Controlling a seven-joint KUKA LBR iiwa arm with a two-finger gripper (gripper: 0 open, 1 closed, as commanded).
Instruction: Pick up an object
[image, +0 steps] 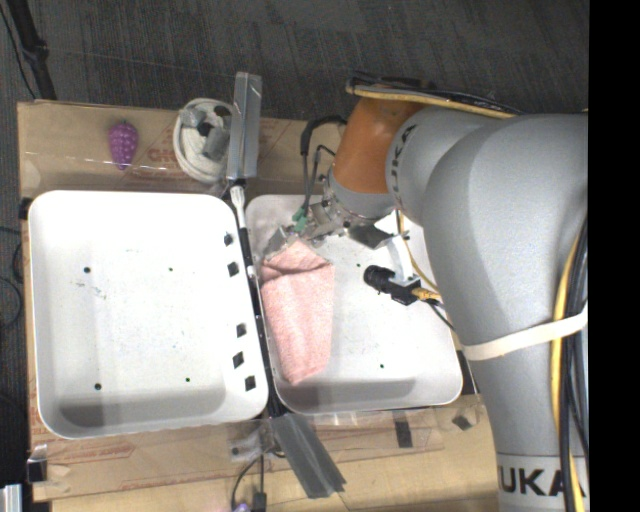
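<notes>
— While the claw (318, 222) hangs at the top of the pink cloth (298, 312), would you count anything as picked up?

— No. That cloth lies flat in the right bin (420, 385), along its left wall, so the lift is all left to do.

— Has the claw clenched on it?

— I cannot tell; the wrist hides that end.

— Which way does it run?

— Its long axis goes from the bin's far side toward the near rim, the narrower top end under the claw.

A robotics lab: KUKA arm (500, 250) over white bins (130, 300) on a bench.
</notes>
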